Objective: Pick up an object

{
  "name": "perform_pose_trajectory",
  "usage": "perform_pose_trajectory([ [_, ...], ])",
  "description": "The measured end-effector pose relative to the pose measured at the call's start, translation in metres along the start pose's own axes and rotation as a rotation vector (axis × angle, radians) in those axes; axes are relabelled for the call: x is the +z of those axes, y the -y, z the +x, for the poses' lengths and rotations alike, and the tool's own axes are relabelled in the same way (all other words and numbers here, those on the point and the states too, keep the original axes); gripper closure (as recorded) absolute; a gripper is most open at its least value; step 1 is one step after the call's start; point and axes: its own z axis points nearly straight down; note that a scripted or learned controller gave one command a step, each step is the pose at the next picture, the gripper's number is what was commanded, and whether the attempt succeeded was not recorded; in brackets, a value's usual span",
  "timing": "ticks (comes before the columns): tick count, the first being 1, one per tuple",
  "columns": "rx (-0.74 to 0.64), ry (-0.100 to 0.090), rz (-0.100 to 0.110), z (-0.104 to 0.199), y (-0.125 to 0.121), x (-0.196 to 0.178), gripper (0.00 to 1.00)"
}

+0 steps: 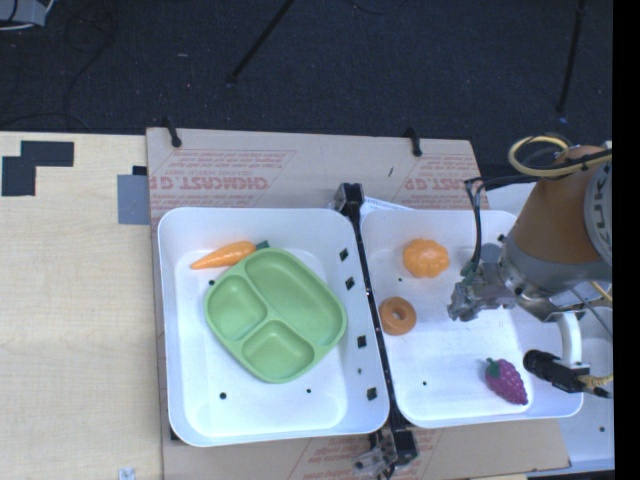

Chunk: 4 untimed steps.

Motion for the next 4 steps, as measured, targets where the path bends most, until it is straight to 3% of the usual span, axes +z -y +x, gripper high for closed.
perform_pose_trajectory([
  [2,0.001,0.001,-0.002,0.003,-0.005,-0.122,1.0],
  [3,0.0,0.0,0.001,0.002,-0.005,-0.146,1.0],
  [4,-0.003,-0.002,0.005,0.06,-0.013,-0.135,1.0],
])
